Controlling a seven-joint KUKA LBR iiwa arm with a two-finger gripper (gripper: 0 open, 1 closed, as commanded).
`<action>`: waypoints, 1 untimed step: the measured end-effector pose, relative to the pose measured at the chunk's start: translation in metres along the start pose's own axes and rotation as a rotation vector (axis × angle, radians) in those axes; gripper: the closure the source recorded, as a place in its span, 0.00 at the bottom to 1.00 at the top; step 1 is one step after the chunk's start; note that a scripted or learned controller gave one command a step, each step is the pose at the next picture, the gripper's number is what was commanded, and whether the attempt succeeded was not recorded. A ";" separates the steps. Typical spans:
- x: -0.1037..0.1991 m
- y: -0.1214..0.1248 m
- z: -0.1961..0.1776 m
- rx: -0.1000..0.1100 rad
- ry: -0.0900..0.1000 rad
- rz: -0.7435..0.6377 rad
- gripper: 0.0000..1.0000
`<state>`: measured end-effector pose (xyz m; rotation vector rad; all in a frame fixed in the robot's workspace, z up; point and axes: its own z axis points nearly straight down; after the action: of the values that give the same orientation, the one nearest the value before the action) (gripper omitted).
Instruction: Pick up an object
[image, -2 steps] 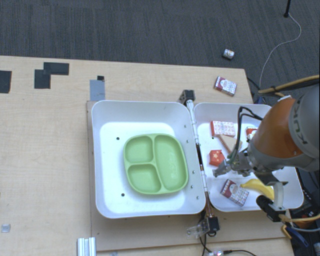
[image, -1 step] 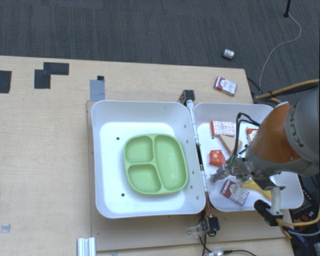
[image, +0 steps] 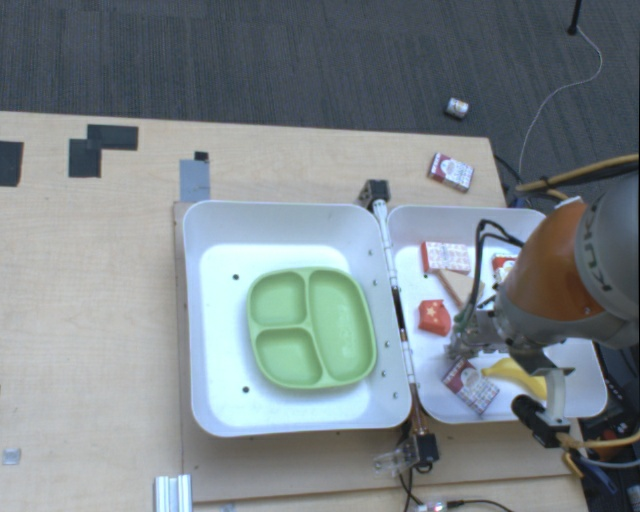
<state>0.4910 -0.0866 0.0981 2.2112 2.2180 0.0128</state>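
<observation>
Nearest you, the grey two-finger gripper (image: 466, 345) hangs inside the shallow white right bin (image: 590, 400), above a red-and-white patterned packet (image: 470, 386), beside a yellow banana-shaped piece (image: 512, 370); you cannot tell its opening or any hold. Crowding around that packet could, in my judgement, cause a missed grasp

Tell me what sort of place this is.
Probably a robotics lab set up for grasping trials: two white bins fixed to a wooden bench, a grey and orange arm over the right bin, and loose cables on grey carpet.
</observation>
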 end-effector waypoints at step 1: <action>0.000 0.000 0.000 0.000 0.000 0.000 0.00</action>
<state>0.4909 -0.0865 0.0980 2.2114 2.2181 0.0126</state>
